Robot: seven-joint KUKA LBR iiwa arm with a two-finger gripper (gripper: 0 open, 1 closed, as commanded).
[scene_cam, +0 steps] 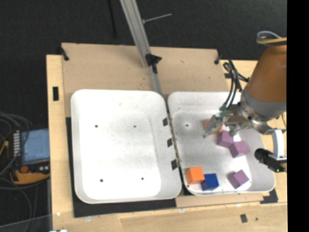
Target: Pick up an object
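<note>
Purple blocks: three in right bin (193, 103) — two touching near centre (224, 138) (238, 149), one at 5 o'clock (238, 178). One orange block (195, 174), one blue block (210, 181) touching, 6 o'clock. End effector (216, 124) above upper purple block; grip state cannot tell. No readable writing.

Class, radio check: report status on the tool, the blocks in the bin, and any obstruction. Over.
Tool low in right bin, grip state unclear. Purple blocks beside it; orange block, blue block at near wall. Nothing seen blocking.
</note>
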